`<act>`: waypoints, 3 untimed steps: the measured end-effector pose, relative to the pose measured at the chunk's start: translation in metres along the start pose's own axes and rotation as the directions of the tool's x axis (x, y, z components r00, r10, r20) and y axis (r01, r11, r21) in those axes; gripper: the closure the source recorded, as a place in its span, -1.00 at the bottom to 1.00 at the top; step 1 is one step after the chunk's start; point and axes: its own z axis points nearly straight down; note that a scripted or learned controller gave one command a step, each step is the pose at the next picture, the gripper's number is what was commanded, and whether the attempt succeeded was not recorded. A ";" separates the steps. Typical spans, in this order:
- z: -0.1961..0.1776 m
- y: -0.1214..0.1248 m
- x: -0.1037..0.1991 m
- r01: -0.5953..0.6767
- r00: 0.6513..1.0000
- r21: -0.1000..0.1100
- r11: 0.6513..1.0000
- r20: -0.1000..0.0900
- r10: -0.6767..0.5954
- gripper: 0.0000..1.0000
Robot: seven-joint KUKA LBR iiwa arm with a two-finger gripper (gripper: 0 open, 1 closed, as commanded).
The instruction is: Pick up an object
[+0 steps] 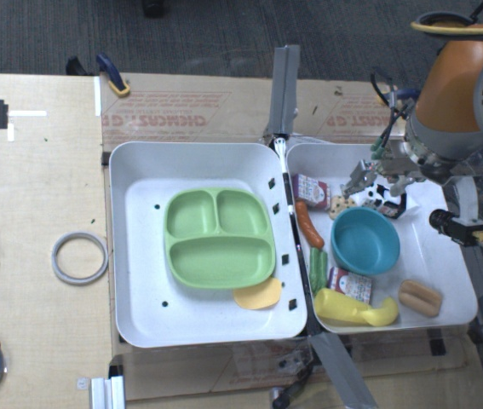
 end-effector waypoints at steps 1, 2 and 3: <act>0.106 -0.009 0.007 0.233 0.972 0.000 0.972 -0.001 -0.233 -1.00; 0.096 -0.009 0.005 0.228 0.974 0.000 0.974 0.000 -0.228 1.00; 0.096 -0.009 0.005 0.228 0.974 0.000 0.974 0.000 -0.228 -1.00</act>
